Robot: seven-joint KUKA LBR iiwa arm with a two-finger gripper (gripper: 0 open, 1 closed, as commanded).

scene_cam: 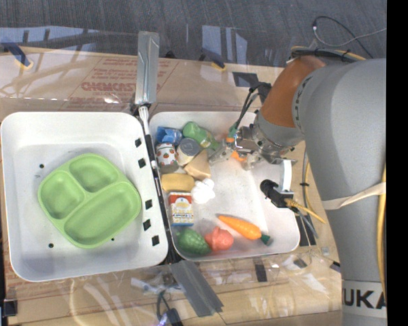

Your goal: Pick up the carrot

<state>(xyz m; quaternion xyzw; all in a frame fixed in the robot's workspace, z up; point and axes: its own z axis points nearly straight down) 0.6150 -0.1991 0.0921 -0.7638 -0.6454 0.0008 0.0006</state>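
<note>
The grey KUKA arm fills the right side, the white letters "UKA" readable low on its body (the first letter is cut off) and an orange band above the wrist. The left bin holds a green divided plate. The right bin is crowded along its left side. Behind both, a cardboard sheet carries faint red print, too blurred to read. The gripper sits over the right bin's far edge; whether its claw is apart or together I cannot tell. The carrot lies near the bin's front wall, leaf end right, beside a red piece and a green vegetable. A small labelled carton has unreadable print.
</note>
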